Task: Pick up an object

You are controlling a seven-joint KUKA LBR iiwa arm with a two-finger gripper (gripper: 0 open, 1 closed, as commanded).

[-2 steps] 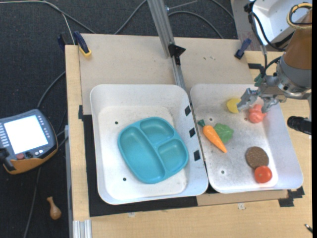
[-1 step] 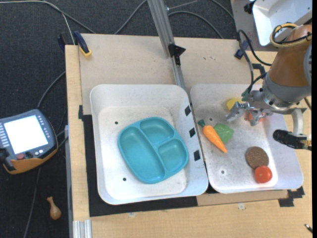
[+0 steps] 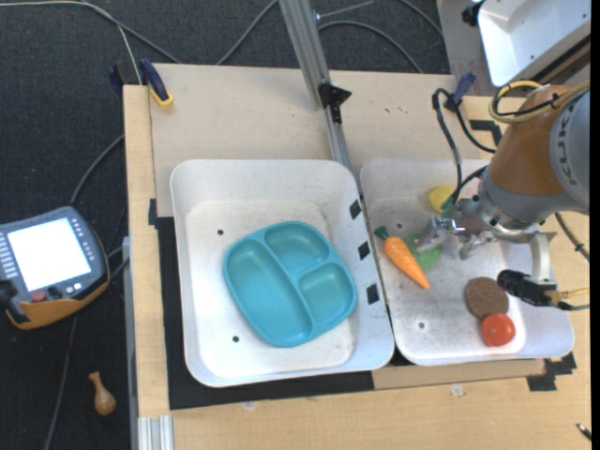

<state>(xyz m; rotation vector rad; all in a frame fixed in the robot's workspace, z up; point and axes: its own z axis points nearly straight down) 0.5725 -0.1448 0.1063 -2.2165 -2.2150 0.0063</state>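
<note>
Nearest the front edge of the right bin (image 3: 562,340) lay a small red tomato (image 3: 498,329), and just behind it, almost touching, a brown round piece (image 3: 486,295) that looked like a cookie or a potato. Further in, toward that bin's left wall, a toy carrot (image 3: 406,260) rested at a slant with its green end pointing away from the front rim. The gripper (image 3: 448,233) hung low over the middle of the bin, just beside the carrot's far end, and from where I stood I could not tell how its working end was set, since the metal parts blurred into one another. Behind it, near the bin's far side, a yellow piece (image 3: 442,197) peeked out, half hidden by the arm. The left bin (image 3: 192,279) carried 1 teal divided plate (image 3: 289,281) with 3 compartments. To my eye the carrot was the likeliest target: a good grasp would have meant closing across its narrow width near the thick middle, not along its length, and coming straight down so the tool did not nudge it against the wall. Nothing appeared to be held at that point.
</note>
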